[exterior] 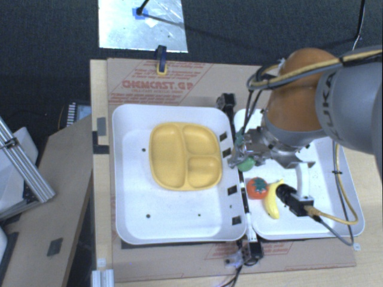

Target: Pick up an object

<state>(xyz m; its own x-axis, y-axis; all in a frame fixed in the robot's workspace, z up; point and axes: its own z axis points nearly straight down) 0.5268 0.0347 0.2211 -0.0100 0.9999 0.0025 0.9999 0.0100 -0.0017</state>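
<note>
Banana (pixel 272 200) and tomato (pixel 258 187) lie touching in the right bin (pixel 347 217), near its left wall, as the arm's hand (pixel 242 157) hovers just above them, finger position impossible to tell, beside the left bin's (pixel 128 220) yellow divided plate (pixel 184 155).

Even overhead light, soft shadows, slightly grainy, glare on the foil sheet (pixel 142 15)

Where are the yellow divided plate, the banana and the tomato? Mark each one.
yellow divided plate (pixel 183 156), camera view, on the ridge between its compartments.
banana (pixel 272 201), camera view, mid-length of its curved body.
tomato (pixel 258 188), camera view, on its red top.
</note>
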